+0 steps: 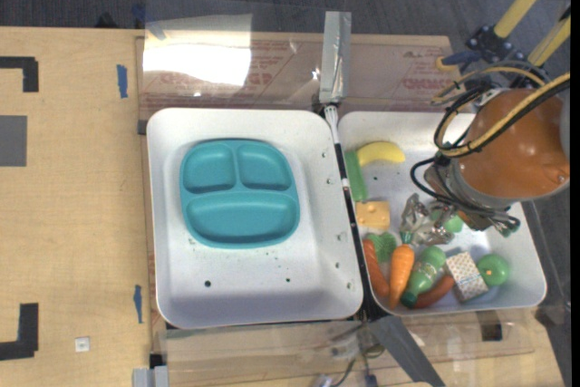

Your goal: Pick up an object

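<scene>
Dark carpet lies beyond the wooden desk (72, 195), which bears two white bins side by side. We see a teal divided plate (240, 193) alone in the left bin (172, 285). Every candidate for picking sits in the right bin (530, 272): a yellow banana (381, 153) near the back, a cheese block (372, 215) beside the divider, and a tight cluster at the front with an orange carrot (400, 271), a patterned box (464, 275) and a green ball (494, 267).

Our hand (428, 222) hangs low over the middle of that bin, just above the cluster. Its metal tips are blurred against the toys, so we cannot tell whether it is open or closed, and nothing shows clearly between them.

We judge the crowding to be the main risk. The front pieces touch one another, so a descent there could wedge a tip onto a neighbour, push the pile toward the rim, or pinch two rounded toys that then slip out on lifting. The arm's bulk also hides part of the bin.
</scene>
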`<state>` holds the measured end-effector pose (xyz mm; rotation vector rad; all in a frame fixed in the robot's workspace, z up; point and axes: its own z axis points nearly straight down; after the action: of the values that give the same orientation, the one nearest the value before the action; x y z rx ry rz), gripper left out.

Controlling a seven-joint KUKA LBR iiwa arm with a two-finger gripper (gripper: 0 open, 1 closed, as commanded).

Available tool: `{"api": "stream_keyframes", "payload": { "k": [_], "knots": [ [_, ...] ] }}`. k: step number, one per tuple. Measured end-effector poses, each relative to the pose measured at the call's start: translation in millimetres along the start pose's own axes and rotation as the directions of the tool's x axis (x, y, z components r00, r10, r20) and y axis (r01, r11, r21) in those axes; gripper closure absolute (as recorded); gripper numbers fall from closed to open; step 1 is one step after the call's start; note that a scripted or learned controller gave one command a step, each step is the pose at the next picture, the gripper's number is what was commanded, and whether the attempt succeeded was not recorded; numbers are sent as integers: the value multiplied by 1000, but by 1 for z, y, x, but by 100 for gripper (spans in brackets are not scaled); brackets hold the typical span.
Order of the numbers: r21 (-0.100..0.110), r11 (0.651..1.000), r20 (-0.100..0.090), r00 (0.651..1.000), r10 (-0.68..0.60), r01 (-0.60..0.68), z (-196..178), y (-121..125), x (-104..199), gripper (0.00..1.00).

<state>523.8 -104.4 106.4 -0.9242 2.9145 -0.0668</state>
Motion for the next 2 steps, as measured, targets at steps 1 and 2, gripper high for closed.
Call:
{"api": "stream_keyframes", "payload": {
  "k": [1,2],
  "knots": [
    [0,993,-1,993,117,-117,0,1,3,0],
    [7,991,5,991,134,-134,-2,1,10,0]
  ]
}}
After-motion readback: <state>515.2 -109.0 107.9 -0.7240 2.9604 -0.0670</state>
